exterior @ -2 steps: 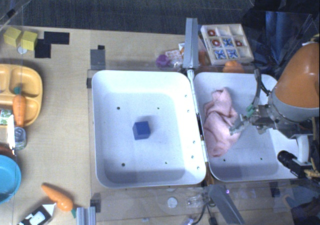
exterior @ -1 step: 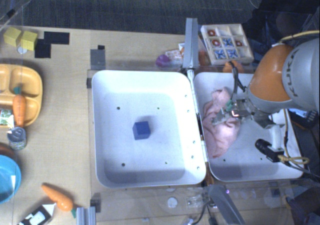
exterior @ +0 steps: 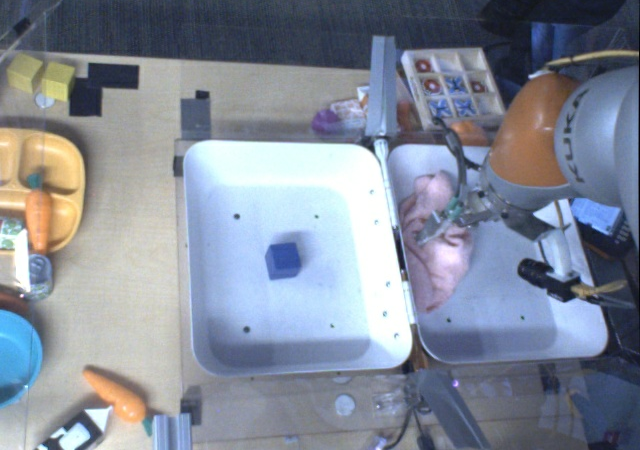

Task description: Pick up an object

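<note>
Spanning most of the view, the tabletop (exterior: 130,338) carries two shallow white bins set edge to edge. The left bin (exterior: 230,338) has wide bare floor on every side of a small blue cube (exterior: 283,259) lying near its middle, well apart from all four walls. The right bin (exterior: 520,333) is more crowded: the grey arm (exterior: 560,148) reaches in over its upper right edge, and a crumpled pink cloth (exterior: 438,258) lies along its left wall. The jaws (exterior: 445,221) sit low on the cloth's upper part; whether they are parted or closed cannot be told.
</note>
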You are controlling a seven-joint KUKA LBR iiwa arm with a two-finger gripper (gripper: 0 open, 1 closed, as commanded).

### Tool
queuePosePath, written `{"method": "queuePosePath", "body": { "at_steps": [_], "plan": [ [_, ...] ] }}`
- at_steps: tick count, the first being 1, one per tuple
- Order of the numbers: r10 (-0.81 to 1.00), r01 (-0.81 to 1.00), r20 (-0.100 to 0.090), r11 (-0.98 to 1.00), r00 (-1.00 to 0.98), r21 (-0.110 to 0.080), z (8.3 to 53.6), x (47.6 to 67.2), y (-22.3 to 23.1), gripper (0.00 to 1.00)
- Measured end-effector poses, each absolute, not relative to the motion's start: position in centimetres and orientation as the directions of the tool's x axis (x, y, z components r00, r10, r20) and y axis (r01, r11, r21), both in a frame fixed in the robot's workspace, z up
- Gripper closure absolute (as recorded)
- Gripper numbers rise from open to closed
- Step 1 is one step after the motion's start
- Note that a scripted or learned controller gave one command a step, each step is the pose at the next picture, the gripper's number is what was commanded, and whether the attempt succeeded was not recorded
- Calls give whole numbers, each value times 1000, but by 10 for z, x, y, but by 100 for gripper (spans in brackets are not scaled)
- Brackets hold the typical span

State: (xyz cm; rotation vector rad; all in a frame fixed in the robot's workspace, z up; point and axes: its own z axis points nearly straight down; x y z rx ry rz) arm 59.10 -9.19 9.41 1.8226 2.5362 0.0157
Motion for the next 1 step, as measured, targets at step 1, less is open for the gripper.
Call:
{"method": "queuePosePath", "body": {
  "at_steps": [1],
  "plan": [
    [947, 947, -9, 321, -321, 27, 107, 594, -89, 100]
  ]
}}
